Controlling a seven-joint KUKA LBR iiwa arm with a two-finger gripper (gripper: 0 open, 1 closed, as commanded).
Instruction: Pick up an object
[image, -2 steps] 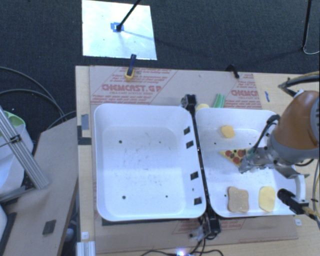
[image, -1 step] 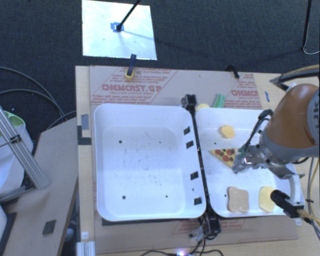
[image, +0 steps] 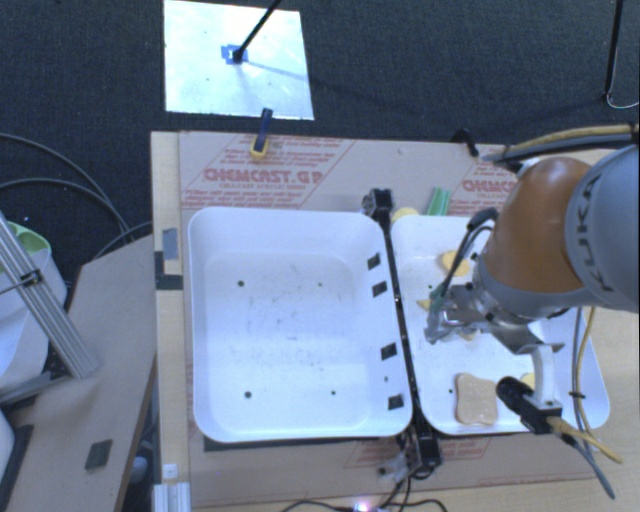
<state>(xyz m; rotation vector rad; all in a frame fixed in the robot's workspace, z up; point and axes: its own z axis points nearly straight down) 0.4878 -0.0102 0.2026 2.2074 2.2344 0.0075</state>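
Toast-shaped piece (image: 477, 399): you have a flat tan item shaped like a slice of bread, pale with a darker edge, lying flat on the floor of the right bin (image: 590, 395), near that bin's front wall.
Toast-shaped piece against pincer: it lies in front of the pincer (image: 438, 325) and a little to the right in the view, near but apart from it; nothing touches it except the bin floor.
Pincer: you see the metal head low over the right bin, close to the divide between the two bins. Whether it is open or closed you cannot tell from this view, and nothing can be seen held in it.
Yellow pieces (image: 452, 262): small yellow items lie on the right bin's floor beyond the pincer, partly hidden by the arm (image: 545, 235).
Left bin (image: 290, 330): white, beside the right bin, their inner walls touching.
Green item (image: 438, 202): on the desk (image: 280, 172) just behind the right bin's rear wall, next to another small yellow item (image: 404, 213).
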